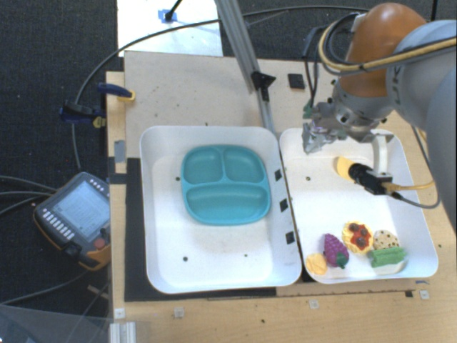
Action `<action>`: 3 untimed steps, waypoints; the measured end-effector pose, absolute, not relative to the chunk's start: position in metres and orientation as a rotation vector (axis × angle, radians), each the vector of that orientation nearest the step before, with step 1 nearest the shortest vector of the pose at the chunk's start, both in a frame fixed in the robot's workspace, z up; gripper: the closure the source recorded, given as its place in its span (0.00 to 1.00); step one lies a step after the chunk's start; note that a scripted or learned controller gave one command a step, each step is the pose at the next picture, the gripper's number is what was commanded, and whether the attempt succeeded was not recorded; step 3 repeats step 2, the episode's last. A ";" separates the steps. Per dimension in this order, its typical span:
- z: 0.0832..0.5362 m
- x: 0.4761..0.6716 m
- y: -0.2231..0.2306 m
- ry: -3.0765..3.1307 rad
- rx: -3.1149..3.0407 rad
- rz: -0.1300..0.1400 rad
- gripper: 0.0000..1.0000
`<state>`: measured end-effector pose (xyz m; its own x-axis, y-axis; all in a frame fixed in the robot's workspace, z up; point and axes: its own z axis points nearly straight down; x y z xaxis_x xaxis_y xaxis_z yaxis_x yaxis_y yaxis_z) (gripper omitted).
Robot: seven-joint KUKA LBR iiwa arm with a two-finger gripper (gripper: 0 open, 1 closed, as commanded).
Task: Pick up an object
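You have the gripper [315, 138] low over the far left corner of the right bin [335, 206], close to the wall that bin shares with the left bin [161, 213]. From this angle you cannot tell whether the gripper is open or closed, and nothing can be seen held in it. The nearest loose thing is a small yellow item [344, 167], lying on the bin floor near the gripper, toward the near side and a little to the right; it is partly hidden, so you cannot make out what it is. The other pickable pieces sit well apart from the gripper, clustered in the near part of the right bin. There you have a purple toy grape bunch [333, 249] with a small orange piece [316, 264] just beside it on its left. A round toy pizza [358, 236] with red toppings lies just right of the grapes. A speckled tan piece [386, 239] and a green piece [388, 257] touch each other by the near right corner. In the left bin lies a teal divided plate [226, 186], flat and face up.
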<state>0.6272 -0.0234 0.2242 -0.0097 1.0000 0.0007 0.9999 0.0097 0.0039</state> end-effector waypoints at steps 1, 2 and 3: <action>0.217 0.643 0.026 2.230 2.210 0.005 1.00; 0.219 0.642 0.085 2.232 2.210 0.005 1.00; 0.219 0.642 0.085 2.232 2.210 0.005 1.00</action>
